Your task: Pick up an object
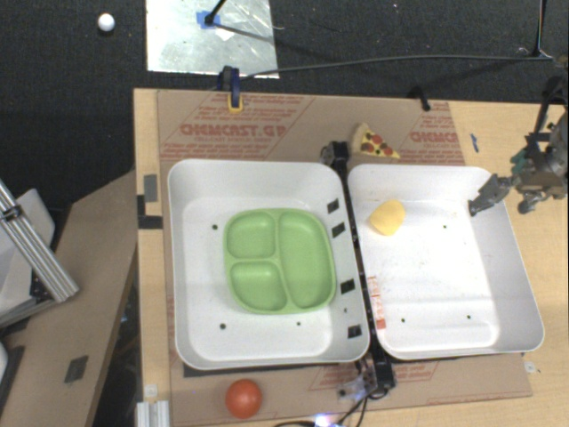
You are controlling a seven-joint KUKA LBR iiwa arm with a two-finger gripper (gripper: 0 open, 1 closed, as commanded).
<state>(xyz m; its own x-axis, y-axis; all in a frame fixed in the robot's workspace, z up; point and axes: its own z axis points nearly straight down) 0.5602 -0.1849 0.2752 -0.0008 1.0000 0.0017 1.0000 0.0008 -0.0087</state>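
End effector (pixel 504 196) is hovering spread and empty at the right bin's (pixel 498 327) far-right edge; approach underway, needing a leftward reach toward the yellow lemon-like object (pixel 388 218).

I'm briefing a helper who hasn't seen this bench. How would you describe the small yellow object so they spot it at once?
Find the right-hand shallow white bin. In its upper left part, near the divider between the bins, lies a small rounded yellow lump. It is the one item in that bin; the left bin holds a green three-compartment plastic tray.
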